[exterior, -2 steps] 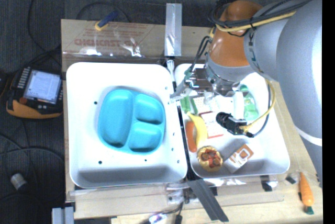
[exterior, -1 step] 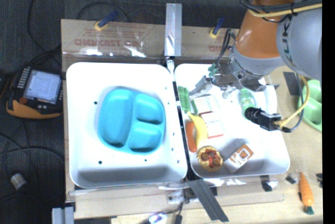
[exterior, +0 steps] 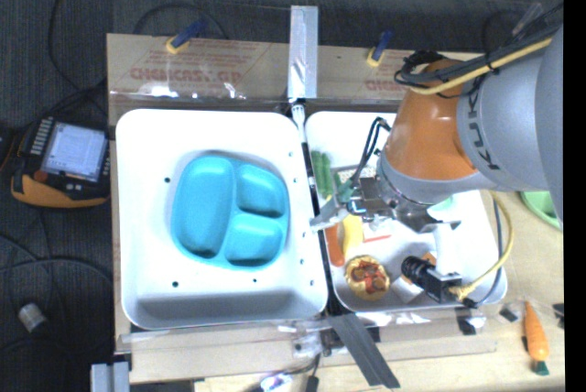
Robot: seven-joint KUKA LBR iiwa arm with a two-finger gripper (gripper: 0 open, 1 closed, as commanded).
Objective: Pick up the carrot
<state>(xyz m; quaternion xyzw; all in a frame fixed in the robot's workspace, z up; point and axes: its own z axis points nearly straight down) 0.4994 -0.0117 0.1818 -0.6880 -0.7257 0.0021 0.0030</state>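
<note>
So the arm (exterior: 476, 134) was reaching in over the right-hand bin (exterior: 476, 280) when I looked, big grey body with the orange band (exterior: 426, 138) sitting right over the middle of it. The pincer (exterior: 352, 212) was down low near the bin's left wall, and honestly I couldn't tell whether it was clenched or released, the wrist hardware covered too much of it.

The carrot (exterior: 336, 241) was lying in that same bin, just beside the pincer and a bit nearer the front edge, close to the wall between the two bins. From where I stood I couldn't say if the pincer was touching it or just hanging next to it.

On the far side of the pincer was a green veggie thing (exterior: 322, 172) along the same wall. Nearer the front, just past the carrot, sat a little round red-and-yellow toy food (exterior: 366, 277). Off beyond the dividing wall, the other bin (exterior: 151, 289) had a blue divided plate (exterior: 229, 209) in it.
</note>
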